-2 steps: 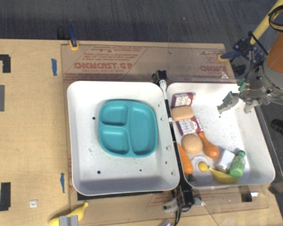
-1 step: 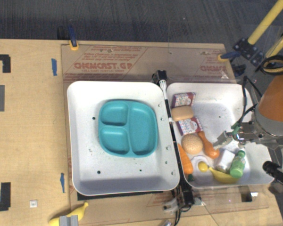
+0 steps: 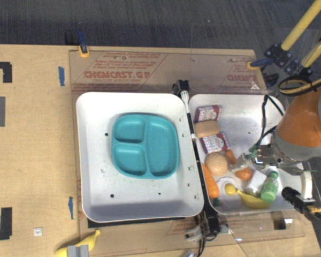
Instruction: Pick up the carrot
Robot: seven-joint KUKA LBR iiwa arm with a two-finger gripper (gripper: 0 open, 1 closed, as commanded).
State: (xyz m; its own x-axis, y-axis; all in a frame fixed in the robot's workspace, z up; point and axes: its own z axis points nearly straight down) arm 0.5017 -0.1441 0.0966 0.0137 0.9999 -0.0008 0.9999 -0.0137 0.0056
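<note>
Camera view: fixed overhead, slanted, both bins on the table (image 3: 32,159).
Left bin (image 3: 91,143): white, shallow; holds one teal divided plate (image 3: 146,145) with three compartments, lying flat near the bin's middle.
Right bin (image 3: 241,111): white, crowded along its left side and front; far right corner bare.
Carrot (image 3: 209,181): orange, lying lengthwise against the right bin's left wall, near the front; green end toward the front edge.
Round bun (image 3: 217,164): tan, just right of the carrot, touching or nearly so.
Packets: one purple-and-white packet (image 3: 208,113) at the back, another (image 3: 214,142) nearer the middle, with a tan block (image 3: 207,128) between them.
Banana (image 3: 252,199): yellow, at the front, just beside a green bottle (image 3: 269,187).
Small orange item (image 3: 244,174): between the bun and the bottle; kind not clear.
Arm (image 3: 305,127): orange band over the right bin's right edge.
Claw (image 3: 260,158): low over the right bin's middle-right, well apart from the carrot; opening cannot be told, and no item can be seen in its grip.
Table extras: yellow object (image 3: 80,246) at the front left, outside the bins.
</note>
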